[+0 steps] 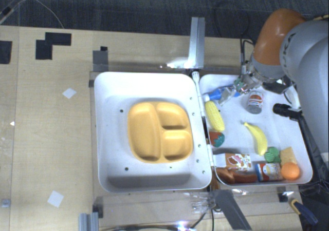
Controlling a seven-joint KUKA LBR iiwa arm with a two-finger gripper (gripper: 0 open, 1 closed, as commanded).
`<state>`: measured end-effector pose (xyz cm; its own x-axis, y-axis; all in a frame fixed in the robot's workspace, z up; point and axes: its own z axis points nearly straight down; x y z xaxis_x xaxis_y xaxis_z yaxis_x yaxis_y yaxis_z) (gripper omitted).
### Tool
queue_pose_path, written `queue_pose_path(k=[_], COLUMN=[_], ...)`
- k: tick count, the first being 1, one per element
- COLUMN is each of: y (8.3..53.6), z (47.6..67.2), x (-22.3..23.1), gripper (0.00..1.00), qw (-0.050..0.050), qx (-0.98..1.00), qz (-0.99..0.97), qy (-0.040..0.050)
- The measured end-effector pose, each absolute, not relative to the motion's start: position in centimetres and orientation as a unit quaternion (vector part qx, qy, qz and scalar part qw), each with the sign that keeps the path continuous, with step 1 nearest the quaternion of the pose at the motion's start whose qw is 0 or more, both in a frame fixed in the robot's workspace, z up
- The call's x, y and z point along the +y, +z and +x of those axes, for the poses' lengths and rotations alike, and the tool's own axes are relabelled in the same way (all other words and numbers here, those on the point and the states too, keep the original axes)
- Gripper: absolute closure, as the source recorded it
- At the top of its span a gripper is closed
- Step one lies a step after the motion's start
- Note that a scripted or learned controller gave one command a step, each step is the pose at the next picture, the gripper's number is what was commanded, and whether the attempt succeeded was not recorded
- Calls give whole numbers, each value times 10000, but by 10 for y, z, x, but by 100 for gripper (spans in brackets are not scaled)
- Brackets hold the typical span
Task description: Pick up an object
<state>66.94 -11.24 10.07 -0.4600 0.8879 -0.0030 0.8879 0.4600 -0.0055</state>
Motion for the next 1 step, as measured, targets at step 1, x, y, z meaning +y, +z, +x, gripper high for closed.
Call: queue_pose_path(k=[1], y=[188], z=[671], x=[-58], gripper=[100], qw=[-29], qx=[-6539], qz=[-7566], qy=[-32])
